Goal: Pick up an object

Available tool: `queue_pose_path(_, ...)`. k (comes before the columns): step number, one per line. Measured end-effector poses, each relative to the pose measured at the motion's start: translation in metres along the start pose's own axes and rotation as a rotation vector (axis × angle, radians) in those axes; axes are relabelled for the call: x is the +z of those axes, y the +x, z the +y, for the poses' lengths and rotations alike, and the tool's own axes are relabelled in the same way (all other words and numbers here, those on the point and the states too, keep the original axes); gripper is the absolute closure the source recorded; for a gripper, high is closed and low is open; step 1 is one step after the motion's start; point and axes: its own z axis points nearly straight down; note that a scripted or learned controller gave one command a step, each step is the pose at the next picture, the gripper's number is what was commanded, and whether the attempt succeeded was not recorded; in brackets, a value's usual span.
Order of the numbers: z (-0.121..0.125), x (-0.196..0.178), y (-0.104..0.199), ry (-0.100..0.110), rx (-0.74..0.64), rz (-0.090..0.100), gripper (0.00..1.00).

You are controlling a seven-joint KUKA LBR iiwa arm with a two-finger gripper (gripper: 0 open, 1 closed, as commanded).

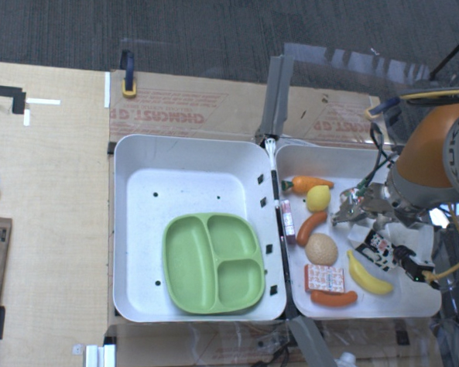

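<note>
Holding one green plate [213,262], left bin [137,165]

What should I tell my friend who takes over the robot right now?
Gripper: above the right bin, near its middle. I can't tell if it is open or shut, and nothing shows in it.
Right bin: carrot, lemon, sausage, egg, banana, red box, another sausage.
Left bin: green plate.
Done: nothing picked up yet.
Left: lower onto one item, grip it, lift it.
</note>
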Motion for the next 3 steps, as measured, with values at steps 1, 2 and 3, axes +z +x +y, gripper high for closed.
queue_pose_path(1,0.05,0.0,0.026,-0.001,-0.004,-0.001,0.0)
queue_pose_path(2,0.05,-0.009,0.026,0.0,-0.007,-0.002,1.0)
queue_pose_path(3,0.011,-0.1,0.076,0.0,-0.078,0.0,1.0)
